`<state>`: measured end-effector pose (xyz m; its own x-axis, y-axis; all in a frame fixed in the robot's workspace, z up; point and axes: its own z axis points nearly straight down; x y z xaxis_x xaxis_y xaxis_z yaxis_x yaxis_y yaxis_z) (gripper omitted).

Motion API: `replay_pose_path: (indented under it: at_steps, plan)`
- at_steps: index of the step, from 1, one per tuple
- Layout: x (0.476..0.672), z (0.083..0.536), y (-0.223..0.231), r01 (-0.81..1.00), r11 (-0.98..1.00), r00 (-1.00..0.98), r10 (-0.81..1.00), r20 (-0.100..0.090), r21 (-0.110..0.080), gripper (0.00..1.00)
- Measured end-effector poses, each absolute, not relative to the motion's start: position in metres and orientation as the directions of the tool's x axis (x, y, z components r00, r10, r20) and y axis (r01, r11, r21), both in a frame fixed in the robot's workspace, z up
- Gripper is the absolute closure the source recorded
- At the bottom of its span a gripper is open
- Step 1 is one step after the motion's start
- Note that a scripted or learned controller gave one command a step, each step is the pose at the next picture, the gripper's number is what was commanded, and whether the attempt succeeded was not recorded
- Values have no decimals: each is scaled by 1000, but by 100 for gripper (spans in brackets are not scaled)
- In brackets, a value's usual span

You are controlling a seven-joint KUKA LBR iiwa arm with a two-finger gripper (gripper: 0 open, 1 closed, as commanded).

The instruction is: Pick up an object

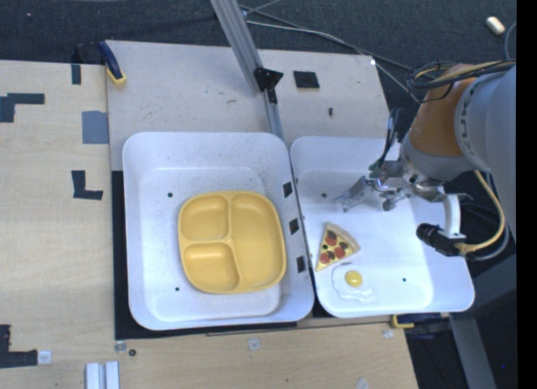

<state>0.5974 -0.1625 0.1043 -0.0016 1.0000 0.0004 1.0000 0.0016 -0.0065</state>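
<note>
While hand (352,199) seems open, red-dotted pizza slice (336,246) beside fried egg (353,282)

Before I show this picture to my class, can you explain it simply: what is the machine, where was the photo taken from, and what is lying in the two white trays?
The photo looks down at a slant from a fixed camera above a bench. The grey and orange machine on the right is a robot arm; its gripper hangs over the right bin. That bin holds a toy pizza slice and a toy fried egg. The left bin holds a yellow divided plate. Nothing shows between the gripper's fingers.
</note>
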Motion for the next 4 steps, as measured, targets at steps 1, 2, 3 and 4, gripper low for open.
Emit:
replay_pose_path:
  at_steps: [1, 2, 3, 4]
  plan:
    - [599, 86, -163, 1000, 1, -1, 1000, -3, 2, 0]
    - [600, 98, -163, 1000, 2, -2, 1000, -5, 7, 100]
    - [608, 158, -164, 1000, 2, -2, 1000, -1, 4, 100]
    - [619, 212, -161, 1000, 2, -2, 1000, -1, 4, 100]
